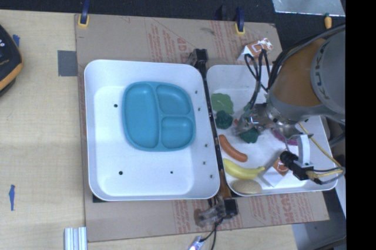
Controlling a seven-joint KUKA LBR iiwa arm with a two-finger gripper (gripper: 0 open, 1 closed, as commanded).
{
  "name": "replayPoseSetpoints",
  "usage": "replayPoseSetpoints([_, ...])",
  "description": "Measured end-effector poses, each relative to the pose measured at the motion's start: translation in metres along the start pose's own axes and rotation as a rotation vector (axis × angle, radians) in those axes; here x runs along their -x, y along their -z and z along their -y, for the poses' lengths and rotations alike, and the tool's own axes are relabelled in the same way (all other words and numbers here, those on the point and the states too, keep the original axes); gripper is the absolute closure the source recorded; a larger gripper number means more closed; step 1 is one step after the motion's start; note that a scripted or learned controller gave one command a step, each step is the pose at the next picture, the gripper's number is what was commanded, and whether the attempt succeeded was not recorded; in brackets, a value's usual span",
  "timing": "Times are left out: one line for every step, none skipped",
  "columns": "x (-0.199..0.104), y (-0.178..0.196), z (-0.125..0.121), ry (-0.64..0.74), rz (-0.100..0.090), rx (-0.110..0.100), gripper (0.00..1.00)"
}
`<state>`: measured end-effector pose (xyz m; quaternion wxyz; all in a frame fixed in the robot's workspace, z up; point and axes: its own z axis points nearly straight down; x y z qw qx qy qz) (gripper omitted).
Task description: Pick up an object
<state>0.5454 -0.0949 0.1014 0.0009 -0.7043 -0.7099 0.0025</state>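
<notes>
From my remote seat, the gripper (251,125) sat low in the right shallow white bin (235,75), touching a small dark-green toy (251,136); couldn't tell finger state.

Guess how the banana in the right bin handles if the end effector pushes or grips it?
The banana looks like smooth toy plastic, so probably light, stiff and a bit slippery. Its curved body may pivot or spin rather than slide straight when pushed. It lies close to the hot dog and the beige oval piece, so a nudge likely disturbs those.

Two bins (94,125), one plate (157,115), one banana (242,170).
</notes>
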Motion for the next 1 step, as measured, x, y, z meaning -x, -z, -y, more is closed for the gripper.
replayPoseSetpoints([-0.0721,0.0908,-0.0060,-0.004,-0.003,0.002,1.00])
